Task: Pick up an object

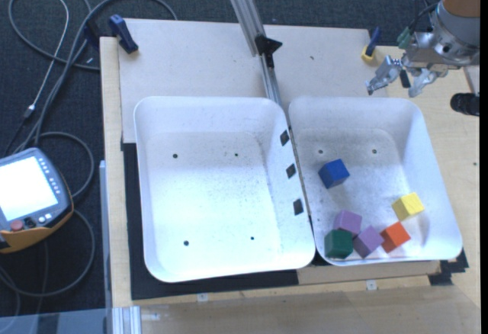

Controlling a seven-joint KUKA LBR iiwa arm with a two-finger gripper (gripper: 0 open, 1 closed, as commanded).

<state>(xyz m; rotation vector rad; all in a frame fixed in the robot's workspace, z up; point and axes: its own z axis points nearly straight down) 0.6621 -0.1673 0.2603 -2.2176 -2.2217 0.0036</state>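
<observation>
The right bin (427,143) holds several small blocks. A blue cube (333,173) lies near its middle. A yellow cube (409,205) and an orange one (395,236) rest by the right wall. Two purple blocks (348,221) (369,241) and a green cube (338,243) cluster at the front edge. My gripper (398,81) hangs above the bin's far right corner, well clear of the blocks. Its fingers are spread apart with nothing between them.
The left bin (152,134) sits beside the right one. A slanted metal rail (242,4) runs down to the gap between the bins. Blue clamps (122,33) (371,45) grip the board's back edge. A pendant (27,199) and cables lie off to the left.
</observation>
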